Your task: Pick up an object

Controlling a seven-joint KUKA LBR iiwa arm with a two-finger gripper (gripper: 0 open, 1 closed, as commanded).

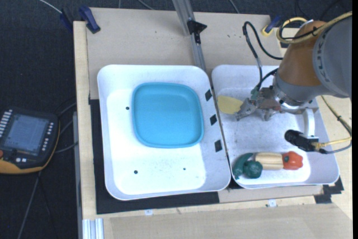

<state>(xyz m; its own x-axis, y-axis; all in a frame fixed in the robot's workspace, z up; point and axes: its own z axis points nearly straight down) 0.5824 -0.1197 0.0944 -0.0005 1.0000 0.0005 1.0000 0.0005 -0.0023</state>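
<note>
i am reaching in from the right with my grey arm (335,59), its orange band (299,61) bending down over the right bin (246,78), and my wrist is tilting toward the bin's left wall. my pincer (244,113) is pointing leftward and low over the bin floor, its metal fingers (241,115) lying close to a flat pale yellow piece (228,104) that is sitting near the bin's left wall; the fingertips are coming just beside or onto the edge of that piece, and i cannot tell whether they are apart or together, nor whether anything is between them. a black cable (253,47) is looping from the bench top down to my wrist, and a black cylindrical part (299,140) is sticking out below my wrist with a yellow lead. along the near wall of the same bin three things are lying in a row: a dark green rounded thing (247,168) at the left, a tan wooden rod (269,161) touching it in the middle, and a red rounded thing (292,160) at the rod's right end. in the left bin (112,137) a light blue square plate (167,115) with rounded corners is lying flat, well apart from my pincer. a handheld controller (25,140) is resting on the dark floor left of the bench.
</note>
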